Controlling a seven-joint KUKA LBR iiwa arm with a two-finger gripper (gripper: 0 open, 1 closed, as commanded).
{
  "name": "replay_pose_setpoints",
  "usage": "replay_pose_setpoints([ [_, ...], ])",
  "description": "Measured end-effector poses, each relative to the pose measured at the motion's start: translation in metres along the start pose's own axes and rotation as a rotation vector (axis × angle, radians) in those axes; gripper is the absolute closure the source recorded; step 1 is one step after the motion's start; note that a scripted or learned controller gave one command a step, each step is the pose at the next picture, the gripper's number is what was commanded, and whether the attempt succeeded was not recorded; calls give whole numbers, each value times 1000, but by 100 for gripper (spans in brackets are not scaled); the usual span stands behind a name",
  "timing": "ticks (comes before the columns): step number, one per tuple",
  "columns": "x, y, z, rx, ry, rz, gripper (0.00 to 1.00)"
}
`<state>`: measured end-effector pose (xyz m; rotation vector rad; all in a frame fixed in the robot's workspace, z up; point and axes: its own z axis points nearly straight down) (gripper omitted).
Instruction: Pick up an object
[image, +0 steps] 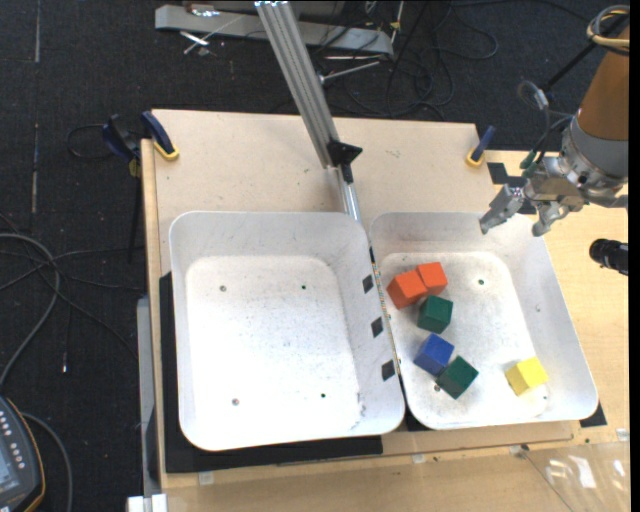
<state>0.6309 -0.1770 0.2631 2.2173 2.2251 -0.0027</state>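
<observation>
Right now your arm (610, 90) sits at about two o'clock, with the gripper (523, 212) hanging over the far rim of the right bin (560, 330), its jaws spread apart and holding nothing. Every candidate lies in that bin, down toward five o'clock from the jaws. You would do best, I judge, to aim for the yellow block (526, 376): it stands alone near the front right corner, well apart from the rest, so both jaws can drop either side of it. Keep clear of the bin wall just beside it.

The left bin (200, 250) takes up the nine o'clock half of the surface (250, 160). A slanted metal pole (305, 85) crosses at twelve o'clock, ending near the seam between the bins.

The other blocks crowd each other. Two orange blocks (417, 283) touch, a green block (435, 314) sits just below them, and the blue block (434, 353) presses against a second green block (458, 377). Jaws lowered there would likely nudge a neighbour.
</observation>
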Motion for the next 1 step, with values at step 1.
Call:
replay_pose_setpoints([
  [1,23,-41,114,9,4,5,0],
])
